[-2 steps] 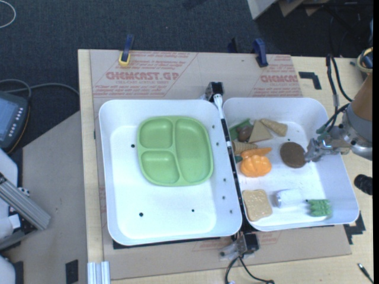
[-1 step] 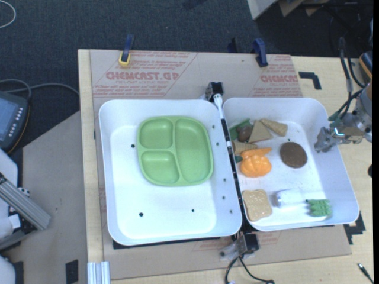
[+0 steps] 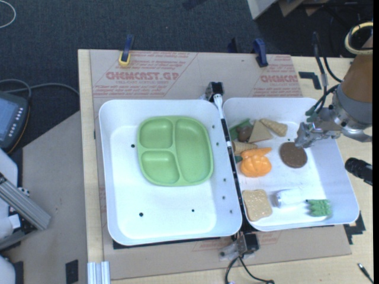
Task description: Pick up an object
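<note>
From above, the gripper [image 3: 303, 136] hangs in the right bin [image 3: 331, 176], just above the brown disc [image 3: 293, 156]; whether its jaws are spread, I cannot tell. Left of the disc sits the orange toy [image 3: 255, 162]; the green plate [image 3: 175, 151] lies far left.

1 camera looks down at a slant from above the surface [image 3: 177, 70], fixed and fairly high, so both bins fit whole. The left bin [image 3: 118, 218] sits near the middle of the view, the right bin [image 3: 334, 176] toward its right side. The arm [image 3: 358, 93] enters from the right edge. Dark floor [image 3: 89, 10] fills the top, beyond the surface's far edge.
</note>
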`<state>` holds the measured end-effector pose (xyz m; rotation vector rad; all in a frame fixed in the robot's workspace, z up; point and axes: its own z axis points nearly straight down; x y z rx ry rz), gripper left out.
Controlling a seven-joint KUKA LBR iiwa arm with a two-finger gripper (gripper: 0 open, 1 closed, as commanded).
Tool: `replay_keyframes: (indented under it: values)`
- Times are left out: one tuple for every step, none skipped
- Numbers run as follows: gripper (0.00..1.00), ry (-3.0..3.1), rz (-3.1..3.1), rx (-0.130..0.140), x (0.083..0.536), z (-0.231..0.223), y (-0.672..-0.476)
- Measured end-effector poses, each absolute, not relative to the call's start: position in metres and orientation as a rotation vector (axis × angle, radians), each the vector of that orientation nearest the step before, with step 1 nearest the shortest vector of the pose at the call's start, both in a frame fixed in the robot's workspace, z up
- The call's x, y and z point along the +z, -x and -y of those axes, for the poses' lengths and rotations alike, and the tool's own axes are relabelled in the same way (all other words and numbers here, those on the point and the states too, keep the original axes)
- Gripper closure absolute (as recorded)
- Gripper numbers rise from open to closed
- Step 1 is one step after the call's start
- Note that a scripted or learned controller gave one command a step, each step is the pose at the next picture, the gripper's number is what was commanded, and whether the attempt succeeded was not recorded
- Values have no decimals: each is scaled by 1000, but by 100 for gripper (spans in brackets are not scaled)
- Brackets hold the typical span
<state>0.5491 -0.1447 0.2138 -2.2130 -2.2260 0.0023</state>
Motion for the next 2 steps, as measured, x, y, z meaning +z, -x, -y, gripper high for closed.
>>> replay_keyframes:
  values:
    - [100,2211,2228,1,204,93,-578]
    - [100,2213,2229,-1,216,45,-606]
